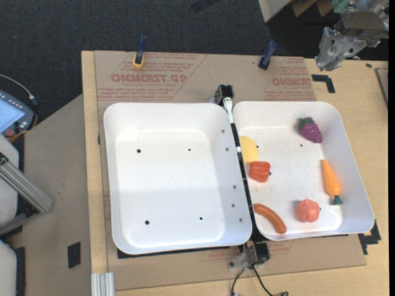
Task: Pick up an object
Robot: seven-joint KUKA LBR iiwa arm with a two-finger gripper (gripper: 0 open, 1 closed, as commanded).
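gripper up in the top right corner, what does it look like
The gripper is a pale grey metallic piece with blocky, angular sections narrowing toward its lower end. Above it sits a boxier silver-grey housing with a small teal-green part on its left side. It is small and somewhat blurred, so no cables or markings can be made out.

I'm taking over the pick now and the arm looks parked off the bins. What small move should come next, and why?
Probably bring the gripper forward and down over the right bin, toward the purple grapes. The gripper sits above the bench beyond that bin's far edge, and the grapes are the nearest toy, lying apart from the others.
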